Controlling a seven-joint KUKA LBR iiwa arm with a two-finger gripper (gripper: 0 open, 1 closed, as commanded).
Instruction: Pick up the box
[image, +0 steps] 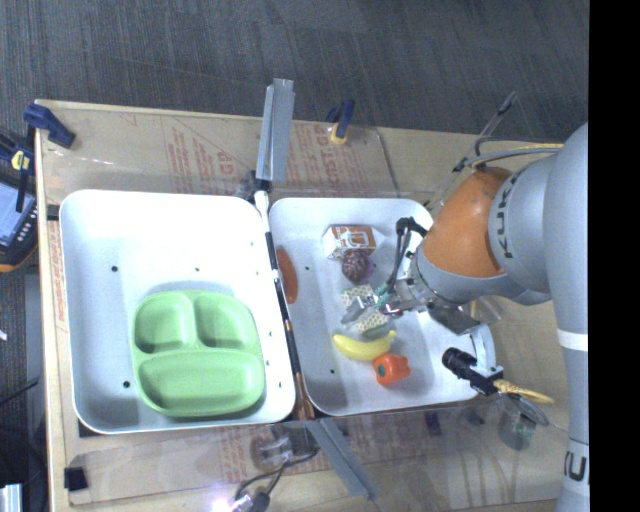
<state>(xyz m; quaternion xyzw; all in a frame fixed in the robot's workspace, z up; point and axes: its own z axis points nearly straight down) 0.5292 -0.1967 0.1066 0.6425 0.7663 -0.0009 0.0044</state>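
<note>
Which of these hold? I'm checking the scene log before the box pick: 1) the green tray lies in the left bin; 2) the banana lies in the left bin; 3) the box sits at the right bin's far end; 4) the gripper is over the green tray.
1) True: the green tray lies in the left bin.
2) False: the banana lies in the right bin, beside the tomato.
3) True: the box sits there.
4) False: the gripper is over the right bin.

My arm (520, 240) reaches in from the right, orange band up, wrist bent downward. My gripper (385, 300) sits low, pointing left.
</note>
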